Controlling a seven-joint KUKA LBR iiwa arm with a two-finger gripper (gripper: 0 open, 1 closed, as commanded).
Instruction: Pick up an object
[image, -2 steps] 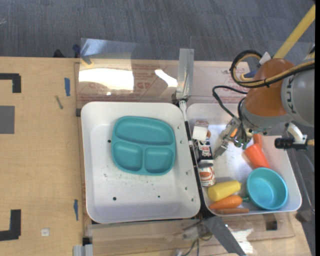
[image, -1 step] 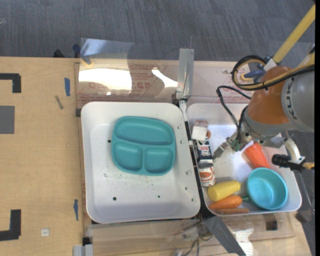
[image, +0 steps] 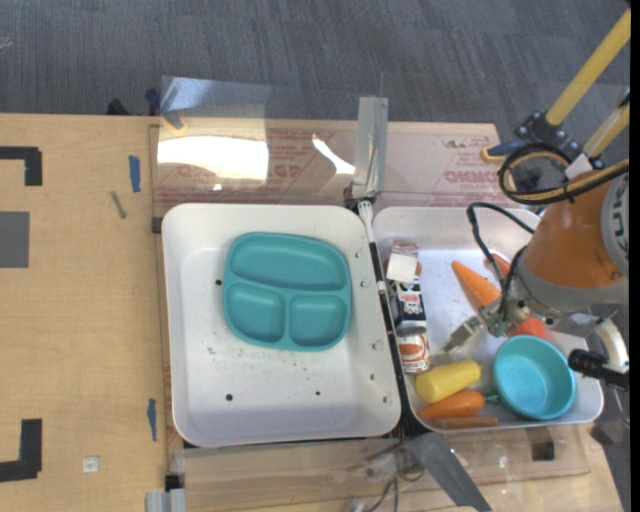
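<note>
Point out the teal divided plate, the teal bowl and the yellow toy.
teal divided plate (image: 287, 290), camera view, on its middle ridge.
teal bowl (image: 533, 377), camera view, on its inner hollow.
yellow toy (image: 447, 380), camera view, on its middle.

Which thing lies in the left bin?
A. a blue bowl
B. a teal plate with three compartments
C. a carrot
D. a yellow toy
B: the teal divided plate lies alone in the left bin, while the blue bowl, the yellow toy and the carrots are in the right bin.

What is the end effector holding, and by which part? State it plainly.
It cannot be told. The end effector sits low in the right bin between the carrot and the teal bowl, with nothing visibly held.
</note>
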